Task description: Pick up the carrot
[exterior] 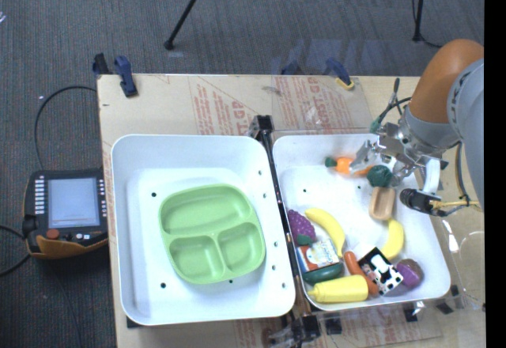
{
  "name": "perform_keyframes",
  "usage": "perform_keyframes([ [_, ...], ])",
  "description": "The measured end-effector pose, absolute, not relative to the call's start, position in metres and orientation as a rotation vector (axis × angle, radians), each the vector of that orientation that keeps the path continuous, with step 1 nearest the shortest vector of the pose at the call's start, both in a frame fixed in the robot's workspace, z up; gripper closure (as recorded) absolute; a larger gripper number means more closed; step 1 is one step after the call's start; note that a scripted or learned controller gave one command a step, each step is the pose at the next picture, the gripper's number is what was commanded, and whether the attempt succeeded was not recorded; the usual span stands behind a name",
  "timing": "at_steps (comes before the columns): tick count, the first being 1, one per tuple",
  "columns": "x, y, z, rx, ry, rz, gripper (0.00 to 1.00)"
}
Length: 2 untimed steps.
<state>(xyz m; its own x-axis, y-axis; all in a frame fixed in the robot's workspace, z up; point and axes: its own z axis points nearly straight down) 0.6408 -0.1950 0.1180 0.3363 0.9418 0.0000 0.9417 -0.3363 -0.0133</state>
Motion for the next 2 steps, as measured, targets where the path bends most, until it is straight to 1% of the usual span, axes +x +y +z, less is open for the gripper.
perform_keyframes([
  [1,0.642,-0.199,0.087,-2.672,-1.596,0.023,0.00],
  [2,0.638,-0.186,0.086,-2.868,-1.209,0.047,0.00],
])
